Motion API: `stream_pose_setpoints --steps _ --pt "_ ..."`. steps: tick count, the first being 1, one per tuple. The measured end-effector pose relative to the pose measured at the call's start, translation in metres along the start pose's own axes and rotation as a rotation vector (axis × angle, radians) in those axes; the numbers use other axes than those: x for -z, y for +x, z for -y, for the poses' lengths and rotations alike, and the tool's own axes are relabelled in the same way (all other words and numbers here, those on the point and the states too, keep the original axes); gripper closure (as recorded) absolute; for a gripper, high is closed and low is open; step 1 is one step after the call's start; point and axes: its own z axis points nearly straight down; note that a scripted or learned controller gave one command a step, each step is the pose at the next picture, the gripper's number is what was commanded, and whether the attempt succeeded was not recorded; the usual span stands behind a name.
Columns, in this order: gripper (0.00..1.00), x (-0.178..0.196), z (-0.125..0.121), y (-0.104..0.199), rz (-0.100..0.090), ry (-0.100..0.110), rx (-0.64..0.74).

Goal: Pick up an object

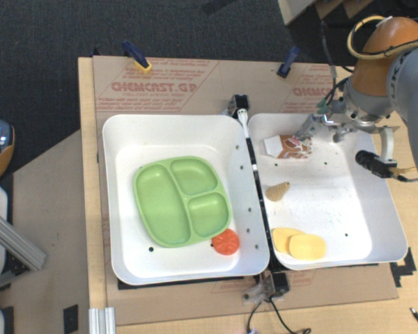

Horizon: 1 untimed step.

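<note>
My gripper (307, 133) is low over the far left part of the right bin (362, 207), coming down from the arm at the upper right. Right under and beside its tip lies a small white packet with brown-red print (281, 147); the gripper's tip overlaps the packet's right end. Nearer the front, a tan lump (276, 191) lies by the bin's left wall. Two yellow slices (299, 243) sit at the front left of the same bin.
The left bin (118, 186) holds a green divided plate (182, 200) and a red-orange round piece (226, 243) at its front right corner. A black cable part (373, 163) hangs over the right bin's right side. Clamps sit on the cardboard behind.
</note>
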Motion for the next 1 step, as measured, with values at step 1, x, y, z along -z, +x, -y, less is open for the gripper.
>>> stream_pose_setpoints --steps 1 --pt "0.0 -0.0005 -0.0007 -0.0056 -0.009 0.0 0.001"
